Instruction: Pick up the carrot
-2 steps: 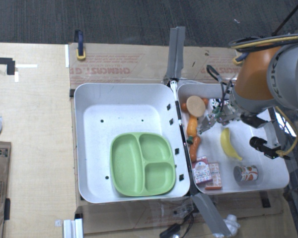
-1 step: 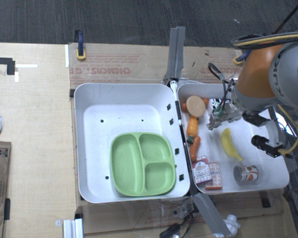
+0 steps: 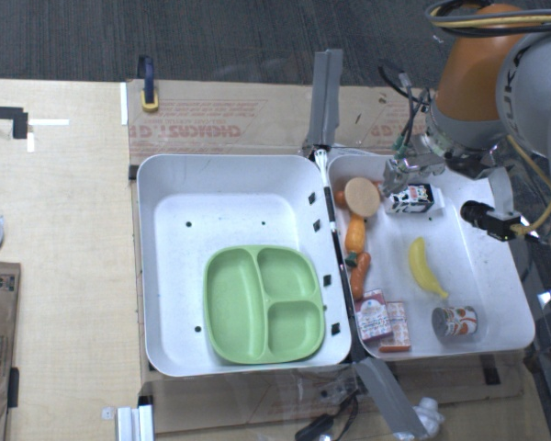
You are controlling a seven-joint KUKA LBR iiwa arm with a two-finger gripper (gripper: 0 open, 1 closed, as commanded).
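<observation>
Whether the gripper [image 3: 405,167] is parted or closed cannot be told: its small metal tip is a blur of grey and silver over the far end of the right bin [image 3: 496,283]. It hangs just above a small black-and-white carton [image 3: 410,198]. Thin cables run up from it to the wrist, where a glossy orange band [image 3: 473,67] meets the smooth grey arm [image 3: 533,81].

Beside the carton lies a round tan disc-shaped piece [image 3: 362,196]. Below that is a pale orange oblong piece [image 3: 354,234], close to the bin's left wall. The carrot [image 3: 359,276] lies just below this piece, against the same left wall. It is a short, reddish-orange, tapered shape with a speck of green at its upper end, and it looks smooth and plastic.

Near the bin's front edge are a red-and-white packet [image 3: 383,323] and a small printed can [image 3: 455,322] lying on its side. A curved yellow banana [image 3: 427,269] lies in the middle.

The left bin [image 3: 165,246] is a shallow white tray with rounded corners, like the right one. It holds a matte green divided plate [image 3: 264,303] with three compartments.

Both bins sit on a pale wooden bench [image 3: 55,209], with a strip of printed cardboard [image 3: 220,118] behind them. A blue-and-yellow clamp [image 3: 147,85] grips the bench's far edge. Beyond the bench the floor is dark grey carpet [image 3: 211,16].
</observation>
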